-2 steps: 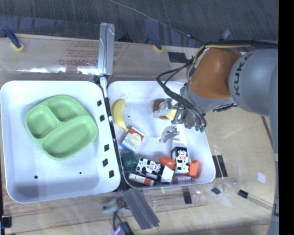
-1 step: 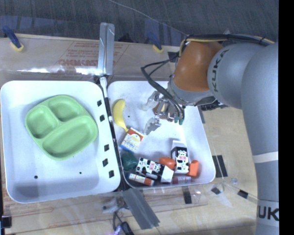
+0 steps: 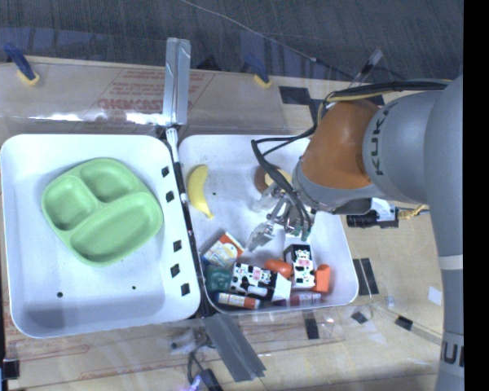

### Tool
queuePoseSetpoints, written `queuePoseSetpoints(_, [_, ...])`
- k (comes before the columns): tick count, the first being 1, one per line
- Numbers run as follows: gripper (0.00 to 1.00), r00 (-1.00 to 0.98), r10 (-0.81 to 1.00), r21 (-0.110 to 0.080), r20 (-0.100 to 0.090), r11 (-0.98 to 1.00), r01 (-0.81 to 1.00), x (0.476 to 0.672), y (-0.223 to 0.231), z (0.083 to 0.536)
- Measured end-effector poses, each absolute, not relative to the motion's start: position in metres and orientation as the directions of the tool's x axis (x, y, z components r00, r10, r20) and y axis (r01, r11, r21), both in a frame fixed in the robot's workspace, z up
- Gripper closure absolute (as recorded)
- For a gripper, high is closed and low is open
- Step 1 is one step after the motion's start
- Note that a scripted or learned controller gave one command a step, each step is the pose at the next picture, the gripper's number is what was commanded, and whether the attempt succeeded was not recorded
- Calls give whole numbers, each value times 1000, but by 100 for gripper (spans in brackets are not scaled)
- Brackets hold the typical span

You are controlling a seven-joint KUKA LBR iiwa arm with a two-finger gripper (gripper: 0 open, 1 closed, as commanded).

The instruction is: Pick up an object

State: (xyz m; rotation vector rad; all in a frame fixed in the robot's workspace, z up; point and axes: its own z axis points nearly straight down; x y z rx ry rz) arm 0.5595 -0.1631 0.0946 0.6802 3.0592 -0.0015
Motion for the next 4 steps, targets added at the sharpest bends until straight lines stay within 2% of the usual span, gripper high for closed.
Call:
queuePoseSetpoints(1, [0, -895, 445, 2, -9, 895, 445, 480, -210, 95])
queuePoseSetpoints(2, [0, -942, 336, 2, -2, 942, 336, 538, -151, 92])
queuePoseSetpoints(3, [0, -998, 55, -2, -1, 998, 55, 495, -211, 93])
queuePoseSetpoints(4, [0, -992, -122, 0, -4, 992, -122, 609, -179, 93])
